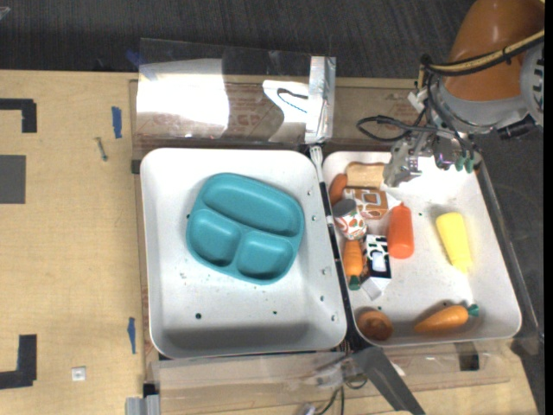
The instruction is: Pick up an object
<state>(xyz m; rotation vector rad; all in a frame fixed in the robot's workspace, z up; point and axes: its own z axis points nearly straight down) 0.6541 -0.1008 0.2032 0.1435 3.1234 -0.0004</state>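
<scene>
Looking down, I saw toy foods crowding the right bin (501, 258), an orange cylinder (400, 231) beside a yellow piece (454, 239), the gripper (404, 166) above the far edge, grip unclear to me, a teal tray (245, 226) in the left bin (164, 232).

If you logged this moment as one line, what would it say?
stage: reaching | gripper: above right bin far edge, holding nothing seen | nearest: bread | left bin: teal tray
</scene>
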